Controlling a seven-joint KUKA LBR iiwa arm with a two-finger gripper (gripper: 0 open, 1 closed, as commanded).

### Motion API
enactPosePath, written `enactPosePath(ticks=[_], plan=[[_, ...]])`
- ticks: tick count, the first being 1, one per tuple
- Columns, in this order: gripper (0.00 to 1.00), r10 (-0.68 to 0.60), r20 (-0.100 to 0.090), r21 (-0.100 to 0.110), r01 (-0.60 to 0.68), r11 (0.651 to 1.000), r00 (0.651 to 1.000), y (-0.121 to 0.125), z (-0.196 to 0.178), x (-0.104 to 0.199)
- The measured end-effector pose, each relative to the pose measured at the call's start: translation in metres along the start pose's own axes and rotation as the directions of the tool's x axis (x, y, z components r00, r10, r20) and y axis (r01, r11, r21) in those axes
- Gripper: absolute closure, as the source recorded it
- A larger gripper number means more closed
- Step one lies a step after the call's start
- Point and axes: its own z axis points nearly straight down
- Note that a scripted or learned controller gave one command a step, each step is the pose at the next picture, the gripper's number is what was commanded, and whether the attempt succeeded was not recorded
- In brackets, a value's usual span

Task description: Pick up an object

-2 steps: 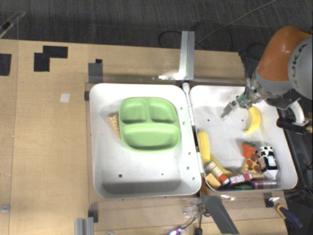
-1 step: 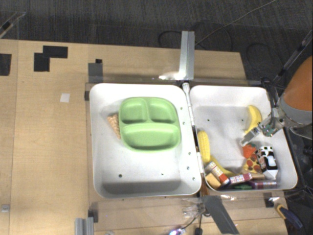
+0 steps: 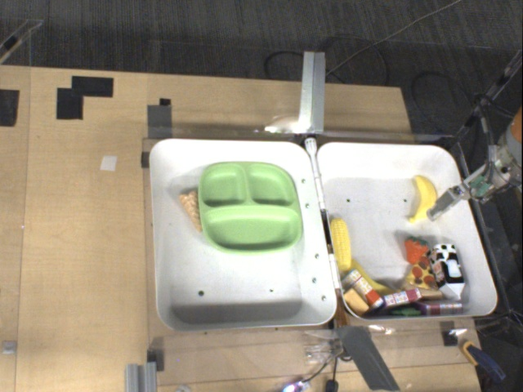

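The right bin (image 3: 384, 170) holds a yellow banana (image 3: 422, 196) near its far right side. A yellow corn cob (image 3: 341, 244) lies along its left wall. An orange and red toy food (image 3: 417, 252) and a black-and-white carton (image 3: 447, 269) rest at the front right. Several small packets and bottles (image 3: 392, 298) are piled along the front wall. My gripper (image 3: 439, 207) reaches in from the right rim, low over the bin floor, just right of the banana's lower end. Nothing is seen held in it.
The left bin (image 3: 176, 292) bears a green divided plate (image 3: 248, 205), with a tan textured piece (image 3: 189, 209) poking out from under its left edge. A metal post (image 3: 313, 88) stands behind the divider between the bins. Cables run along the dark floor behind.
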Motion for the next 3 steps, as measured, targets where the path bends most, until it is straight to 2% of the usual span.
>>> enactPosePath(ticks=[1, 2, 3], plan=[[0.0, -0.064, -0.002, 0.001, 0.064, 0.998, 0.998, 0.066, 0.105, -0.031], [0.0, 0.18, 0.003, -0.006, -0.18, 0.984, 0.984, 0.101, 0.136, -0.021], [0.0, 0.079, 0.001, -0.012, -0.079, 0.997, 0.997, 0.034, 0.134, -0.005]])
